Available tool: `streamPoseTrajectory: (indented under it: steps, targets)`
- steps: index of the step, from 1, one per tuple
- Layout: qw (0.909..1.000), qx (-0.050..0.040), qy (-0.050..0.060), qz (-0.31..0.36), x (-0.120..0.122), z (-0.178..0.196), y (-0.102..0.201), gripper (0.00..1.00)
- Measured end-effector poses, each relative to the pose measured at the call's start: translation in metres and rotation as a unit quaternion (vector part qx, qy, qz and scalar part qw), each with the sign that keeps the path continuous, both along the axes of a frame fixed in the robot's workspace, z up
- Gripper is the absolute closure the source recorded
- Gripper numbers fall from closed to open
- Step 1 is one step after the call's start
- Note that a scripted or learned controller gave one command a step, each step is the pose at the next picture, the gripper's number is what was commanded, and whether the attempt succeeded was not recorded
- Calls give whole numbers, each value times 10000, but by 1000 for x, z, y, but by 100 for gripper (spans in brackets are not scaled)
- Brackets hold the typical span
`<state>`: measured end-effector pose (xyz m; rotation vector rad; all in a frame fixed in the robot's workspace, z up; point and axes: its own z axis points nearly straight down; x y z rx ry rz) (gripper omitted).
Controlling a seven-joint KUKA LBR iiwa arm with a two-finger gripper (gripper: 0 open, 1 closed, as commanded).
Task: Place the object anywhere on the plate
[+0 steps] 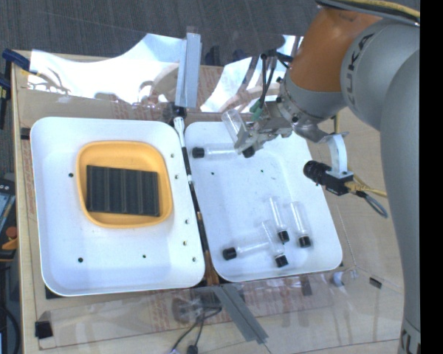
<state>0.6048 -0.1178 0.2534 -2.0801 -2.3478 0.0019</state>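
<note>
The tool [245, 140] hangs at twelve o'clock over the right bin [321, 220] — its state I cannot tell; a tube [215, 153] lies just beside it. Four tubes [280, 231] cluster toward five o'clock; the yellow plate [123, 156] sits in the left bin [52, 220].

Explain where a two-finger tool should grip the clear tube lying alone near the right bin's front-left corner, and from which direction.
Likely best is the clear tube at mid-barrel, from straight above, with the fingers closing across its narrow width. It lies flat, its black cap toward the bin's left, and it is apart from the other tubes, so there is room on both sides.

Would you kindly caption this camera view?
Arm's tool hovers over right bin of clear tubes; yellow plate in left bin.
</note>
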Motion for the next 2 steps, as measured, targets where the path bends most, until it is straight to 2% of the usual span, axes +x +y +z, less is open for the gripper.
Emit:
streamPoseTrajectory:
  steps: [1, 2]
  targets:
    - [9854, -2, -2, 1701, 1, -42, -1, 100]
    - [9854, -5, -3, 1700, 1, -42, -1, 0]
